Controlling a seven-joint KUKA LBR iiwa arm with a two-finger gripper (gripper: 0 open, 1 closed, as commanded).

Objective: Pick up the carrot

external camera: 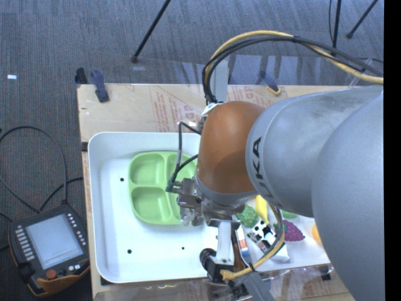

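- Over the right bin [307,254], my arm [326,155] blocks much.
- Tool [188,209] hangs at the green plate's [150,187] edge; spread or pressed together, I cannot tell.
- Orange sliver [315,234], probably the carrot: likely light, stiff, slick; grip mid-length.

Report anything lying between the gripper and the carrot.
The gripper sits at the right edge of the green tray. An orange sliver beside the arm may be the carrot, though I cannot be sure. A cow-patterned toy and purple grapes lie between.
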